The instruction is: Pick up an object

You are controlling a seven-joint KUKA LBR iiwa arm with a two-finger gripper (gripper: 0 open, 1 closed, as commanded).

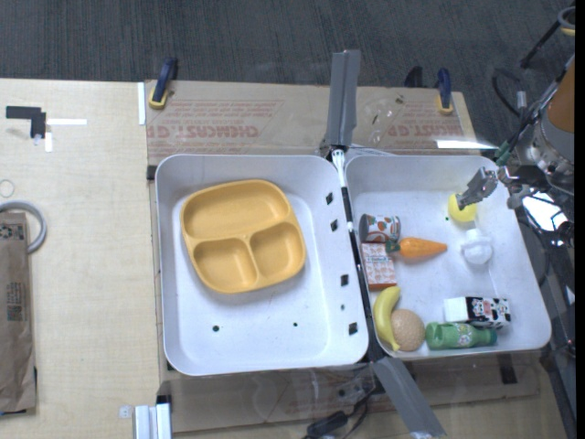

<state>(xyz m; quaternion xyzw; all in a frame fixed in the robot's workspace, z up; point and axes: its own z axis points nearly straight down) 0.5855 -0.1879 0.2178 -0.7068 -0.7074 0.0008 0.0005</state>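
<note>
The right bin (430,176) holds several small items. A yellow lemon-like ball (460,212) lies near its far right side. My gripper (479,188) hangs just above and to the right of that ball, reaching in from the right edge; nothing shows as held. Below the ball sits a white cup-like piece (475,248). An orange carrot (420,249) lies mid-bin, next to a small printed can (379,228) and a red packet (377,265). Along the near side lie a banana (385,316), a brown ball (409,329), a green bottle (460,337) and a black-and-white carton (482,310).
The left bin (183,337) carries a yellow divided plate (242,234). A grey divider post (343,99) rises between the bins at the back. Cables and arm parts (548,154) crowd the right edge. A brown bag (14,309) lies on the bench at far left.
</note>
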